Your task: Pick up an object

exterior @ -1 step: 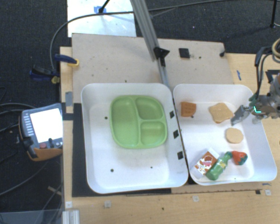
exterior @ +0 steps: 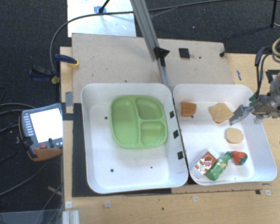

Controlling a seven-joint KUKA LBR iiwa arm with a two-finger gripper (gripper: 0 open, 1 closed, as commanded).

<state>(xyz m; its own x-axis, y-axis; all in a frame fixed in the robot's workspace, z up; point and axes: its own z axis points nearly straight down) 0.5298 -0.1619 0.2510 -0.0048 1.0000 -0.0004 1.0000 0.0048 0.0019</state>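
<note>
The right bin (exterior: 261,146) holds several small food items. A brown block (exterior: 188,108) lies at its far left, a tan bread slice (exterior: 220,112) beside it, and a round biscuit (exterior: 234,135) nearer the middle. At the front lie a red-and-white carton (exterior: 205,163), a green bottle (exterior: 217,167) and a red strawberry-like piece (exterior: 240,157). My gripper (exterior: 238,115) hangs over the right side of this bin, just right of the bread slice and above the biscuit. Nothing shows in its grasp.
A green divided plate (exterior: 139,122) lies in the left bin (exterior: 98,167). A grey pole (exterior: 147,27) slants down to the wall between the bins. A handheld pendant (exterior: 42,130) and cables lie on the floor at left.
</note>
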